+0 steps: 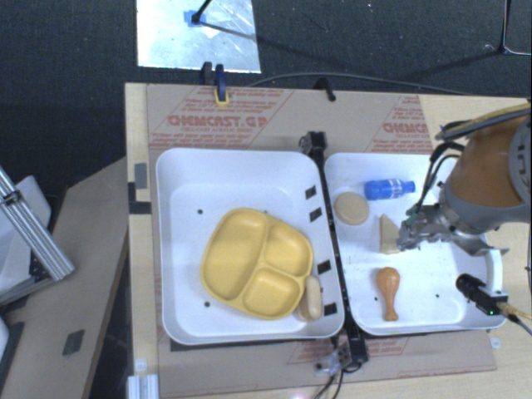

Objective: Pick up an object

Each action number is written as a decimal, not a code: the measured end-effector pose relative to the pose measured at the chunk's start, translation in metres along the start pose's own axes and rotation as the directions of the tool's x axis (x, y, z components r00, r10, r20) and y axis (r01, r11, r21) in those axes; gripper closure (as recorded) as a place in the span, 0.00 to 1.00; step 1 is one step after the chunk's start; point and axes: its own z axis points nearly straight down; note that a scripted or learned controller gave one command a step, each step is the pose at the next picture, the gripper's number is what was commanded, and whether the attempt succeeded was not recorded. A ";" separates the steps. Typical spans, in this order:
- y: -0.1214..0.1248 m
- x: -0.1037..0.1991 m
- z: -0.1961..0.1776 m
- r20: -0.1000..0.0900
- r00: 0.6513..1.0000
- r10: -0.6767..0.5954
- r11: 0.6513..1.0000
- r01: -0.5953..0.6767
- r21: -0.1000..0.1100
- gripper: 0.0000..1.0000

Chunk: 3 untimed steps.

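In the right bin (440, 310) lie a blue bottle (389, 189) on its side, a round tan disc (352, 209), a pale wedge-shaped piece (388, 233) and a brown drumstick-shaped toy (388, 291). My gripper (409, 235) hangs low over the right bin, right beside the wedge's right edge and above the drumstick. The grey arm with its orange band (490, 173) reaches in from the right. The wrist hides the fingertips.
The left bin (191, 173) holds a yellow divided plate (256, 263) and a small beige oval piece (312, 298) at the plate's lower right corner. A black divider (328, 239) runs between the bins. A black fitting (478, 293) sits at the right bin's lower right.
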 end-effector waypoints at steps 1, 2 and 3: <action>0.004 0.000 -0.064 0.001 1.000 -0.003 1.000 0.003 -0.004 1.00; 0.006 0.000 -0.110 0.001 1.000 -0.003 1.000 0.003 -0.004 1.00; 0.019 0.043 -0.107 -0.001 1.000 -0.007 1.000 0.007 -0.001 1.00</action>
